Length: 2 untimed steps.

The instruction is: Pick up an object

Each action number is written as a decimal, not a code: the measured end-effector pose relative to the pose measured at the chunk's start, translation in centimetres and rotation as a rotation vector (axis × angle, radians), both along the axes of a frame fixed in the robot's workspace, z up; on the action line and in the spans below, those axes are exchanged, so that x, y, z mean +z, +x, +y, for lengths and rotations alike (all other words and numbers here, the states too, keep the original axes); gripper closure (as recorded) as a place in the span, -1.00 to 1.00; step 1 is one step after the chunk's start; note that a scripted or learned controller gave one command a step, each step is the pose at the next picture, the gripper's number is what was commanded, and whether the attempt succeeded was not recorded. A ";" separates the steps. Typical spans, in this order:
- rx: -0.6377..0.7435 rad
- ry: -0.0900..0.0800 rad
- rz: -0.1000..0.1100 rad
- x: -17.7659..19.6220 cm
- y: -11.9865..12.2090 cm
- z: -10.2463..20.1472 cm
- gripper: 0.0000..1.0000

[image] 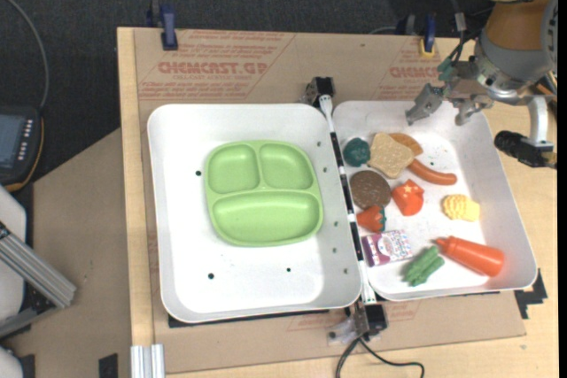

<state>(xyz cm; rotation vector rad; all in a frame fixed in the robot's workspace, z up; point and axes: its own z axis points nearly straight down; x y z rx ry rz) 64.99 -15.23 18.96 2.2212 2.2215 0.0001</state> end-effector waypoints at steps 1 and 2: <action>0.001 0.005 0.013 -3.9 -10.8 5.8 -1.00; -0.002 0.002 0.000 -10.7 -11.0 6.0 -1.00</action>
